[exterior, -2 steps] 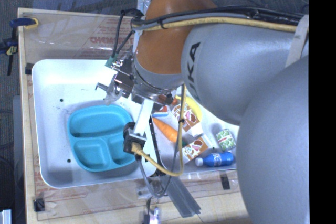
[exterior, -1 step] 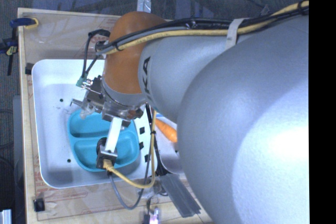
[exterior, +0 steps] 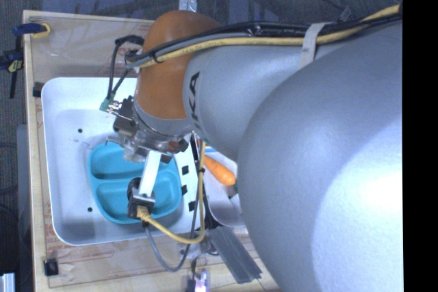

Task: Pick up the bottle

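Bottle hidden by arm [exterior: 308, 147]; likely light, stiff, slick, so grip mid-body. Tool [exterior: 140, 150] over blue tray [exterior: 106, 174]; opening and load: cannot tell.

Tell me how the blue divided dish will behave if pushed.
The blue divided dish looks like moulded plastic: probably stiff and light. Low and wide, it should slide across the white bin rather than tip.
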`<act>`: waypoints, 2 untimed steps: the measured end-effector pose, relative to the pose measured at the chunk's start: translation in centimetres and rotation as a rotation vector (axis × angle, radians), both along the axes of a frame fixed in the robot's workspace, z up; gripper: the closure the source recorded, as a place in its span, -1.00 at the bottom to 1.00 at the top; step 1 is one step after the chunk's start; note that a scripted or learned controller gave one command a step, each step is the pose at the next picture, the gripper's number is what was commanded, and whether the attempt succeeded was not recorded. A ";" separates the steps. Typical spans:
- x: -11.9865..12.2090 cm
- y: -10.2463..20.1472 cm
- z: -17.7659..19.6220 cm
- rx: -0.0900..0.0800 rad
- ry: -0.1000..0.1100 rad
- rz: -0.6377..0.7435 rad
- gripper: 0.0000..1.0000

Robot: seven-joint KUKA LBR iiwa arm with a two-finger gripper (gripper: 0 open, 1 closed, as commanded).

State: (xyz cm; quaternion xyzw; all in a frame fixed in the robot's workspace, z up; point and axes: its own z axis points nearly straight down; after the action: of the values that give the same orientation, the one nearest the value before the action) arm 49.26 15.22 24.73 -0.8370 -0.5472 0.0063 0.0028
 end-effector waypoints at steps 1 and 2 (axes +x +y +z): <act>0.9 2.7 8.6 -0.002 -0.008 -0.430 1.00; 0.9 2.7 8.5 -0.003 -0.006 -0.430 -1.00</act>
State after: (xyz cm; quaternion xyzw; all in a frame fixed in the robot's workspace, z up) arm 50.12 17.88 33.24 -0.9344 -0.3561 0.0038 0.0011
